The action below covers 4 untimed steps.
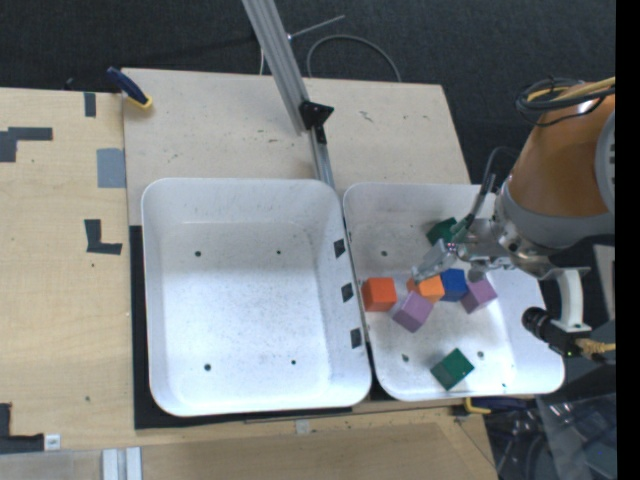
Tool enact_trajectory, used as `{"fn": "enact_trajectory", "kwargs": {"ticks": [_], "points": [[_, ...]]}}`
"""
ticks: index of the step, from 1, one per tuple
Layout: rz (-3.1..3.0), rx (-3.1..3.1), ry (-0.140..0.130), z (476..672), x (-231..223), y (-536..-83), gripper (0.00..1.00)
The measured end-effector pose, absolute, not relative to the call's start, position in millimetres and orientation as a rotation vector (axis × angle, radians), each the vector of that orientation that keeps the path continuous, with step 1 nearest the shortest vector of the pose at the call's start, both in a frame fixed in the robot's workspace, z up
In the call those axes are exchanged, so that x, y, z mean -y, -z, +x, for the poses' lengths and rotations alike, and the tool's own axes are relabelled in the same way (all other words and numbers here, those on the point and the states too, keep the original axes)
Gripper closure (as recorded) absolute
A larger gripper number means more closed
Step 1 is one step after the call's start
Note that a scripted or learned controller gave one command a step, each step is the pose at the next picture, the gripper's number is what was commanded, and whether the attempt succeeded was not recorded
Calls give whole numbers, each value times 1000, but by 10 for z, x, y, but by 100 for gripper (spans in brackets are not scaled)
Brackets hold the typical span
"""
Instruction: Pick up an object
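near green block (452, 367): lies alone toward the near edge of the right bin (520, 368), well apart from the other blocks.
cluster: an orange cube (379, 294), a purple block (412, 311), a smaller orange block (431, 288), a blue block (454, 284) and a second purple block (480, 294) sit packed in the middle of the right bin, several touching.
far green block (441, 231): lies just beyond the cluster, beside the wrist.
left bin (240, 298): bare white floor, across the divider from the blocks.
table (60, 268): pale wood under both bins, with grey tape marks on its left part.
jaws (440, 268): come in from the right, low over the cluster, about above the small orange and blue blocks; how far open they stand i cannot tell, and no block shows between them.
task's thing: any block would do; the small orange and blue ones lie closest under the jaws.
risk, crowding: the blocks touch, so a finger may land on top of a neighbour rather than beside the target, and the close would catch nothing.
risk, two at once: the jaws may pinch two blocks edge to edge, and one would likely slip out on the lift.
risk, scatter: a push down could shove the blocks apart or against the divider.
safer target: the lone near green block, judged by its free sides.
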<state>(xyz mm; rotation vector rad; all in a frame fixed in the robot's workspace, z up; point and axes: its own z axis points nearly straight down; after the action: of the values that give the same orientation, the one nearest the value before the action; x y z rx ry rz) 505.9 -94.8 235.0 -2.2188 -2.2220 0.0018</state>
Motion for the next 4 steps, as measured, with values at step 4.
{"fn": "enact_trajectory", "kwargs": {"ticks": [4], "points": [[-2214, 2222, -6, 5476, -820, -1913, 0]]}}
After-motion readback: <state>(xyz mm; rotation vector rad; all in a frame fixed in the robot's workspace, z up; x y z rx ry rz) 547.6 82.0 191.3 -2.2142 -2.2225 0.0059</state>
